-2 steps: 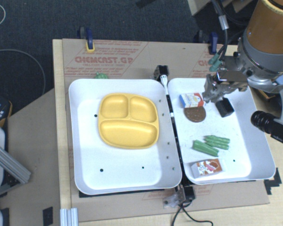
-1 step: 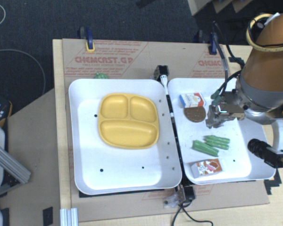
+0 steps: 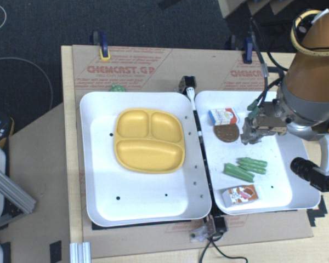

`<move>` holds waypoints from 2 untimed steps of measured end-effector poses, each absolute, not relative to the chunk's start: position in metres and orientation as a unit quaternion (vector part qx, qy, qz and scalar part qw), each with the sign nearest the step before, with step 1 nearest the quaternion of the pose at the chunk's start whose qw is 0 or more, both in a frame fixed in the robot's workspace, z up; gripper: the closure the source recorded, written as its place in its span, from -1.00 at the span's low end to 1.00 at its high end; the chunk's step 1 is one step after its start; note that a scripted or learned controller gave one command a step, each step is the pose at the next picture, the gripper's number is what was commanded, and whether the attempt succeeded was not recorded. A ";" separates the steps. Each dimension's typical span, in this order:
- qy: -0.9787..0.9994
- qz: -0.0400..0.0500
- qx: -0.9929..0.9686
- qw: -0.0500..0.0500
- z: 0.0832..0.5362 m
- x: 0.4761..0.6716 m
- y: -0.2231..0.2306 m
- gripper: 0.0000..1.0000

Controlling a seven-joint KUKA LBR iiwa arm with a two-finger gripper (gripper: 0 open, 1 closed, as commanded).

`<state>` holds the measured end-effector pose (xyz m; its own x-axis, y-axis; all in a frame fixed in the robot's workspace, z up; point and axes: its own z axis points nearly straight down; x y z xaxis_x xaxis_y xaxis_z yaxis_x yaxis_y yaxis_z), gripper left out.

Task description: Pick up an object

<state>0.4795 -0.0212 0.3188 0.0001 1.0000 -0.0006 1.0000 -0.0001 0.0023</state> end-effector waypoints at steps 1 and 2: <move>0.705 -0.003 0.709 -0.003 0.261 0.478 -0.051 1.00; 0.706 -0.002 0.708 -0.002 0.182 0.497 -0.066 1.00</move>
